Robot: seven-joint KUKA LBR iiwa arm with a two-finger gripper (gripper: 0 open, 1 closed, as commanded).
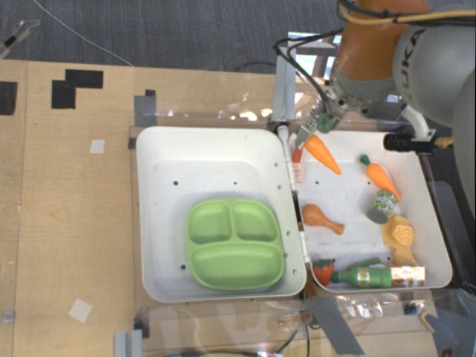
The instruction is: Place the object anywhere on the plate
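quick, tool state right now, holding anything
tool: shut on the carrot, gripped at its top end above the right bin.

Arm reached in from the upper right, wrist angled down and left.
The grey arm with its orange band sloped toward the right bin's far-left corner, and the gripper hung low there, its 2 fingers too small to read.
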